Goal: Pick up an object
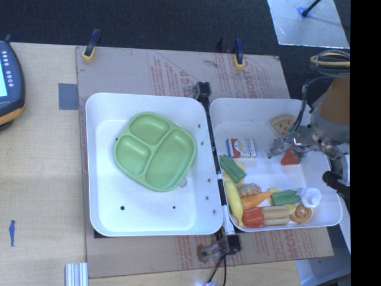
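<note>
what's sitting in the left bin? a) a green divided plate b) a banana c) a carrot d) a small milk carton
a: the green divided plate lies alone on the floor of the left bin, while the small carton, banana and carrot are all in the right bin.

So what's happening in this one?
The arm reaches into the right bin, its tool low over a small red piece near the bin's far side. Whether it has the piece is unclear. More toy food lies along the near edge. The left bin holds a green divided plate.
</note>
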Controlling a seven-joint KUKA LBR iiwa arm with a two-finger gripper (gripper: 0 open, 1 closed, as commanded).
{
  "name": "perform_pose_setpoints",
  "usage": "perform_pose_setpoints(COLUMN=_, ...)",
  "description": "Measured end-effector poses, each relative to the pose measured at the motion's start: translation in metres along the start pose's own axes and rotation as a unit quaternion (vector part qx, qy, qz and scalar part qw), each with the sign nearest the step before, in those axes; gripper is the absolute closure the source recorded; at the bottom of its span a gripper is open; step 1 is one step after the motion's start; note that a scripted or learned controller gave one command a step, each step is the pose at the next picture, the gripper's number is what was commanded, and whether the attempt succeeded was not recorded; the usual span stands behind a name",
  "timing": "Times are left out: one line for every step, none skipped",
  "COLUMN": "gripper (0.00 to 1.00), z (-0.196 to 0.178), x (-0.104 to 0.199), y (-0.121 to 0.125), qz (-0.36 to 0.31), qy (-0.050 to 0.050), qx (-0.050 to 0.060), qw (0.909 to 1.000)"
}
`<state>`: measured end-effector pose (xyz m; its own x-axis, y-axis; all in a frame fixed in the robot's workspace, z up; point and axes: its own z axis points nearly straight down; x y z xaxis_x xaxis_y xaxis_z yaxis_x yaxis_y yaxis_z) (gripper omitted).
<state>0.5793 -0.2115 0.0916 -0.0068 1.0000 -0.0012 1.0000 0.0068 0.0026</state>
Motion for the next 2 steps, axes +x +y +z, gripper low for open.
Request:
perform_pose_setpoints(gripper=1.00, z=-0.012, x=-0.001, y=-0.002, qz=0.000, qy=0.000, qx=0.002, qw=1.0000)
perform_pose_setpoints(gripper=1.00, z=-0.001, x=0.108, y=0.082, qz=-0.005, qy=-0.001, qx=-0.003, qw=1.0000)
